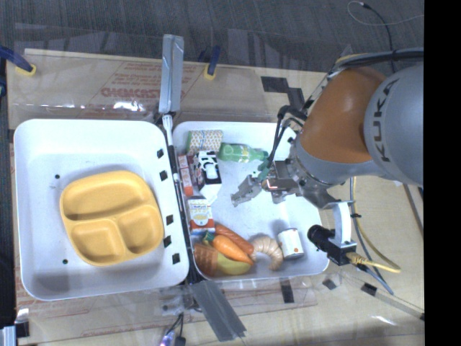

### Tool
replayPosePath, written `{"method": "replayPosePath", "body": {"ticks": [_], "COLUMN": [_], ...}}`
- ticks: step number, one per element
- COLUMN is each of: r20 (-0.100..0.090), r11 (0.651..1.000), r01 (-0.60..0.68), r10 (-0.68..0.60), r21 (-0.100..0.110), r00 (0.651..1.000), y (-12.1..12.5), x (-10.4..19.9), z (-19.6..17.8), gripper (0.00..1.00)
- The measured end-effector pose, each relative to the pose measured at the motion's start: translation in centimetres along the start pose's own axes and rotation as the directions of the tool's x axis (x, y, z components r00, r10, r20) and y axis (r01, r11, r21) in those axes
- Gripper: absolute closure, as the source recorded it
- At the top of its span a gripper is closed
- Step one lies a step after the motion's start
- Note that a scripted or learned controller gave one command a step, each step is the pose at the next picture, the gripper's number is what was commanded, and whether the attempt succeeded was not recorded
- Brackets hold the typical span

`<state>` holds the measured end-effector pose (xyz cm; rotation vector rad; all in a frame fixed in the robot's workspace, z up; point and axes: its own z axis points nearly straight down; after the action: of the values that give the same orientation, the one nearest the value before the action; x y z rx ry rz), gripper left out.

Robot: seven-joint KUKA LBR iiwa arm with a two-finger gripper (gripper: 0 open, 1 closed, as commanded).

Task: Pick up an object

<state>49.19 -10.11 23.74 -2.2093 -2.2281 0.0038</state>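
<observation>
End effector (245,190) hangs over the right bin (317,215) w/ fingers spread open, nothing between them. Pickable items sit along that bin's left & front: green bottle (241,152), carrot (232,246), white cup (291,242). Yellow tray (110,215) in left bin (43,150).

Yellow tray (109,215), orange carrot (232,246)

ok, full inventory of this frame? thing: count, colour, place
compartment tray: 1, yellow plastic, left bin
bins: 2, shallow white, side by side on the bench
bottle: 1, green, right bin, top
small cartons: several, mixed colours, right bin, along its left wall
carrot: 1, orange, right bin, bottom left
croissant: 1, tan, right bin, bottom
small cylinder: 1, white, right bin, bottom right
gripper: 1, grey, above the middle of the right bin
arm: 1, grey with orange band, right
</observation>
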Motion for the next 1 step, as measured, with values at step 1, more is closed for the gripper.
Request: {"method": "replayPosePath", "body": {"ticks": [1], "r20": [0.000], "r11": [0.996], "r01": [-0.089], "r10": [0.089], "r21": [-0.008], "r00": [0.996], "y": [1.76], "x": [0.91], "z": [14.17], "gripper": [0.00]}}
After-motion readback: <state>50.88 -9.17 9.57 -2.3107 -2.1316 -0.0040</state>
